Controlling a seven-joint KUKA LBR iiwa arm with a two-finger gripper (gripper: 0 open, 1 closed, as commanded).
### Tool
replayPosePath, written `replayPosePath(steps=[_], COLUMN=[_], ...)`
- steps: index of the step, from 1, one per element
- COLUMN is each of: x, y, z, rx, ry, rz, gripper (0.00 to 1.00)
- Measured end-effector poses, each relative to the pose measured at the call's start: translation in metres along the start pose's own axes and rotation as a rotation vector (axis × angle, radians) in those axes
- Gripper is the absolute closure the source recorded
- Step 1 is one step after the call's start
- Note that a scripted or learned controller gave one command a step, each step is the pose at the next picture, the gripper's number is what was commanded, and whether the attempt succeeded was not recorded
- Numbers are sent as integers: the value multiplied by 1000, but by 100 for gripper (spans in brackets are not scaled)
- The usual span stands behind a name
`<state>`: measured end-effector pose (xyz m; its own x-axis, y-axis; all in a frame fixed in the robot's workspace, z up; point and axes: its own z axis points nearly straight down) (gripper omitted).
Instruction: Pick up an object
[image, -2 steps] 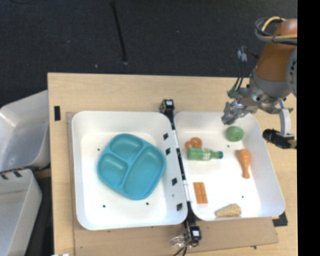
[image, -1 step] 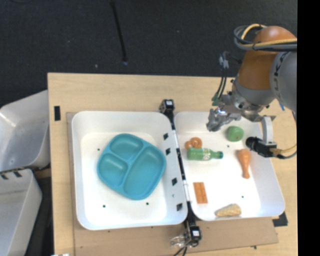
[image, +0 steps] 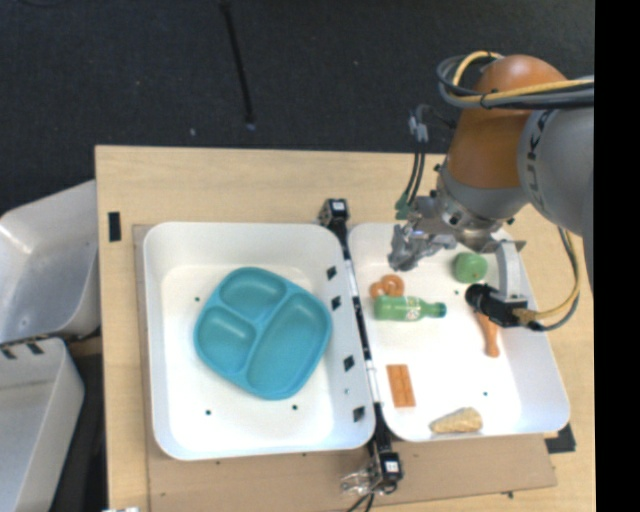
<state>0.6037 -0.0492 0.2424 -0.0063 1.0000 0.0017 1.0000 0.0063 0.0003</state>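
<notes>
Grey metal arm with orange band reaches in from the right, over the far side of the right-hand shallow white plastic bin. Its two-finger gripper hangs above that bin's far left corner; cannot tell whether it is apart or together, and nothing is seen held in it.

Loose things, all in the right bin:
- small orange ring-shaped piece, just near of the gripper, close to the bin's left wall.
- green plastic bottle with a pale label, lying on its side, touching or just near of the ring, cap end pointing right.
- round green ball-like object, far side, right of the gripper.
- slim orange stick-shaped piece, right side of the bin, lying near-to-far.
- flat orange rectangular block, near left part.
- tan wedge-shaped lump, near edge, right of the block.

Left-hand white bin holds a blue three-section plastic plate, roughly central, flat. Both bins sit side by side on the pale wooden bench.
</notes>
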Motion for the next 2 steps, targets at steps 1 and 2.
replayPosePath(steps=[1,2], x=[48,98], y=[-26,-38], z=[-8,5], rx=[1,1], ry=[0,-2], rz=[0,1], gripper=[100,100])
